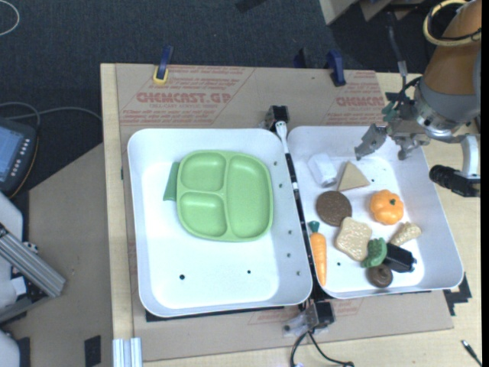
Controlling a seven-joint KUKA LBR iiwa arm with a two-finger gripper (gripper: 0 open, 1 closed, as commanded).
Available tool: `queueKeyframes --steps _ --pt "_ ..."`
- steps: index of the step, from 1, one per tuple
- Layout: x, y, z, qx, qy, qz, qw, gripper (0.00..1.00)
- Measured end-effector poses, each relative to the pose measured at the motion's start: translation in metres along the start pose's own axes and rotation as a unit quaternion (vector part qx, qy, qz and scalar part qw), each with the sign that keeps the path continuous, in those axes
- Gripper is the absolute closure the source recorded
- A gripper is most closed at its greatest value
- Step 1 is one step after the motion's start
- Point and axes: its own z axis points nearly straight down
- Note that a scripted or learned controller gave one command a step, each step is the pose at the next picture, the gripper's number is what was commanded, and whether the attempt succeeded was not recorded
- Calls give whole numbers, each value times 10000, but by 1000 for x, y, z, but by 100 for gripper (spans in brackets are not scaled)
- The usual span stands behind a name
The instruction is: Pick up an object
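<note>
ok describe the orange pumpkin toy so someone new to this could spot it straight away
Look in the right-hand shallow white bin, the one crowded with toy food. Near its right wall sits the small round orange pumpkin toy, right of the round brown cookie. Unlike the long orange carrot, it is squat with a green stem.

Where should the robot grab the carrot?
Probably across the middle of the carrot's orange body, coming straight down from above. It lies flat and long beside the right bin's left wall, leafy end up top, so squeezing across its narrow width looks easiest, though the wall leaves little room on that side.
</note>
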Motion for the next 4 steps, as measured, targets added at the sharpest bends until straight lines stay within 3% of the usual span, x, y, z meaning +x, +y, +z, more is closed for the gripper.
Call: queueKeyframes --steps 1,3,4 --pt "0 3 -9 -77 -13 -13 10000 0" --pt "-5 4 104 -54 -8 -14 10000 0" --pt "-5 5 90 -88 -18 -13 10000 100"
